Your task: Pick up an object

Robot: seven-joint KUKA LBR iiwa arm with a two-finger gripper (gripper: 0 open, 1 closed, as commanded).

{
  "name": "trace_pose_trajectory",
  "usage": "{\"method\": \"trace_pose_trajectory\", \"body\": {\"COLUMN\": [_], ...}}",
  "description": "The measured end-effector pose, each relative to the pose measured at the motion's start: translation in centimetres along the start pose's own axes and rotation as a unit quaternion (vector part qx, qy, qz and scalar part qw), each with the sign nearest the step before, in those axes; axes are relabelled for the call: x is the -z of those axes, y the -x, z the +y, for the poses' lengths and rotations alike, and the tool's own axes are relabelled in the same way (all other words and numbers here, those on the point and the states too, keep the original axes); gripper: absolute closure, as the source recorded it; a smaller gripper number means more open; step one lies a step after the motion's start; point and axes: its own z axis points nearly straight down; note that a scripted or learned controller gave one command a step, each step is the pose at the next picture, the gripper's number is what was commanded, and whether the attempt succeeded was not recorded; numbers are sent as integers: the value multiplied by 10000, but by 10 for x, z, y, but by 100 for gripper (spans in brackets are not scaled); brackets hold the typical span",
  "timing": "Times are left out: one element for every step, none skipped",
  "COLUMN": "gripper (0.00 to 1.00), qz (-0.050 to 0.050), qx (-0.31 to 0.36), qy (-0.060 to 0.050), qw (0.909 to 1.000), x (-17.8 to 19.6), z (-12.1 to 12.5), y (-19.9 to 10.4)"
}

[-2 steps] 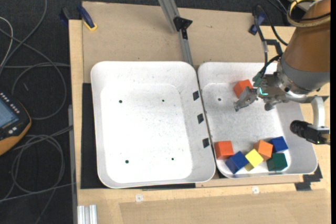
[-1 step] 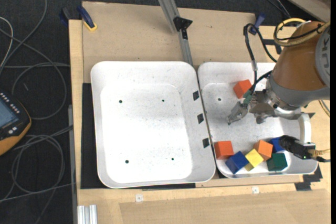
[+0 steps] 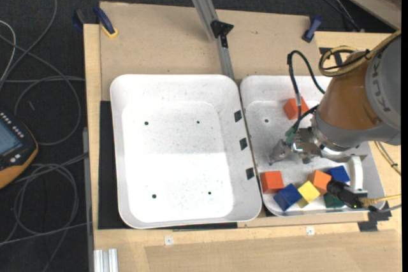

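In the right bin (image 3: pixel 258 93), my gripper (image 3: pixel 284 148) hangs low over the bare middle of the floor. It is open, with nothing between its fingers. An orange block (image 3: pixel 292 107) lies just behind it toward the far wall. A red-orange block (image 3: pixel 272 181) sits in front of it near the front wall. Beside that block are a blue block (image 3: pixel 287 195), a yellow block (image 3: pixel 308 191), another orange block (image 3: pixel 320 179), a second blue block (image 3: pixel 338 173) and a dark green piece (image 3: pixel 333 201). The arm's body hides the right part of this bin.
The left bin (image 3: pixel 127 89) adjoins the right one along a shared divider with black clips (image 3: pixel 243 143). A slanted metal pole (image 3: pixel 204 0) rises behind the bins. Cables loop above the arm's wrist (image 3: pixel 338 60).
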Motion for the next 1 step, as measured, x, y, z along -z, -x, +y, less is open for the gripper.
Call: {"method": "trace_pose_trajectory", "body": {"gripper": [0], "qz": [-2], "qx": [2], "qy": [22], "qw": [10000], "x": [-17], "z": [0], "y": [-1]}}
